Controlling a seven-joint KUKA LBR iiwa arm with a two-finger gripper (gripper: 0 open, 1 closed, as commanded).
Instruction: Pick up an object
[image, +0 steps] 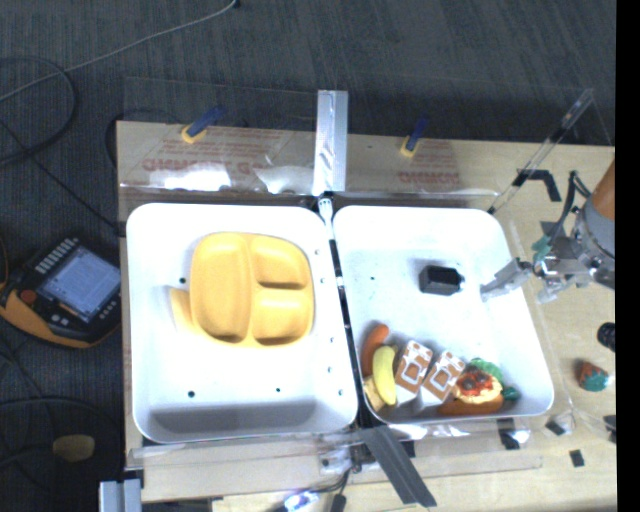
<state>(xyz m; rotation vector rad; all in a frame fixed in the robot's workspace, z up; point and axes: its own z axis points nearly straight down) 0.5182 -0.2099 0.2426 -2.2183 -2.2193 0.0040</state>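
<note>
- The gripper (512, 278) sits at about 3 o'clock of the right bin (400, 232), over that bin's right rim.
- Whether it is open or closed cannot be told from this slant. Nothing can be seen in its grasp.
- My read: the pick is not yet done. Reaching, closing and lifting are all left.
- Things to pick lie in the right bin. A black block (440, 279) lies alone near its middle, just at 9 o'clock of the gripper and apart from it.
- A cluster is packed along that bin's 6 o'clock edge: a banana (384, 376), an orange-red piece (373, 342) touching it, two waffle pieces (428, 370) side by side, and a toy pizza slice (476, 390).
- The left bin (160, 290) holds a yellow tray (250, 290) with compartments, lying near its middle.
- The block looks the likeliest target, being nearest and free of neighbours. That is a guess.
- On writing: faded red print shows on the board (190, 160) at 12 o'clock of the bins, too blurred to read. No brand or label is legible on the toys.
- A handheld pendant (65, 290) lies on the floor at 9 o'clock. Its screen text is too small to read.
</note>
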